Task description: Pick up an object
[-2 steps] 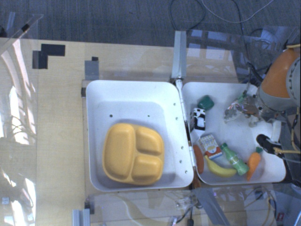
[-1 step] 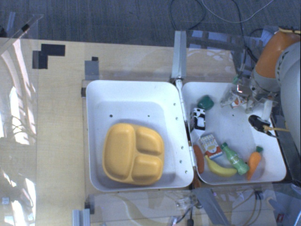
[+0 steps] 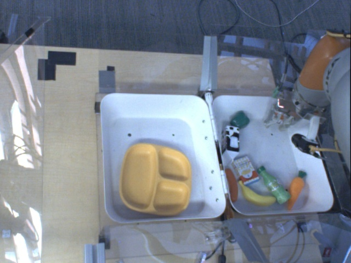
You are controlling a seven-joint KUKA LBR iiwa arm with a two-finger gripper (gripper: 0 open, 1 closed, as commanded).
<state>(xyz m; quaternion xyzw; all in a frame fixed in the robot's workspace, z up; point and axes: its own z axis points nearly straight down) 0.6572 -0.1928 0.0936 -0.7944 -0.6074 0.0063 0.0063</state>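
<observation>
Bench: pale wooden bench [image 3: 66, 147] bearing two shallow white bins side by side.
Left bin: the left bin [image 3: 109, 114] holds one yellow divided tray [image 3: 155, 178], lying flat in the near half, towards the front wall.
Right bin: the right bin [image 3: 274, 152] holds all the small things that could be picked.
Right bin, left wall: a red sausage-shaped piece [image 3: 232, 184] lies along the wall; a black-and-white toy [image 3: 233, 137] lies farther back, near the same wall.
Right bin, back left: a dark green lump [image 3: 239, 119] sits just behind the black-and-white toy.
Right bin, near middle: a small printed carton [image 3: 244, 167] lies just above a banana [image 3: 256, 196], which curves along the front wall.
Right bin, near right: a green bottle [image 3: 273, 185] lies on its side, its base end over the banana's right end; a carrot [image 3: 295, 189] lies just right of it, its green top pointing back.
Claw: the gripper [image 3: 281, 116] hangs over the back right part of the right bin, well apart from the cluster at the front and right of the green lump.
Claw state: cannot tell whether it is open or closed; nothing is seen held in it.
Arm pose: the arm [image 3: 323, 70] enters from the right edge, its orange band above the bin's back right corner, the wrist angled down and leftward to the gripper.
</observation>
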